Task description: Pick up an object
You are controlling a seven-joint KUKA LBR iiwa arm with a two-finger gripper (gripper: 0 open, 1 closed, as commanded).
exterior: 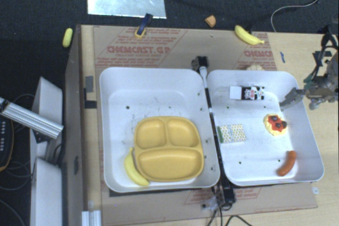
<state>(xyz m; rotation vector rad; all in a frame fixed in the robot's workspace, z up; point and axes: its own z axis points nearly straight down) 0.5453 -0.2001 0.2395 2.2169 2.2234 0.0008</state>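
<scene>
Since the job is to pick up one thing, we look first at the right bin [312,153], because the gripper [304,97] hangs over its right rim. We cannot tell if the gripper is open or closed; it is too small and blurry at the edge of the view. We see nothing held in it.

Four small things lie in the right bin. A yellow toy [275,124] with red on top lies near the right wall, just below the gripper. A little box [247,93] lies near the back wall. A green card [231,133] lies flat by the wall between the two bins. A sausage [286,163] lies near the front corner. All four sit well apart from each other.

The left bin [114,114] holds a big yellow plate [168,148] with a banana [133,169] touching its edge.

We think the yellow toy is the best pick, because it is closest and has room all around it. To do it well, we should open the gripper wide, come straight down over the middle of the toy, and stay off the bin wall. The card looks too flat to grab. We should close gently, then lift slowly.
</scene>
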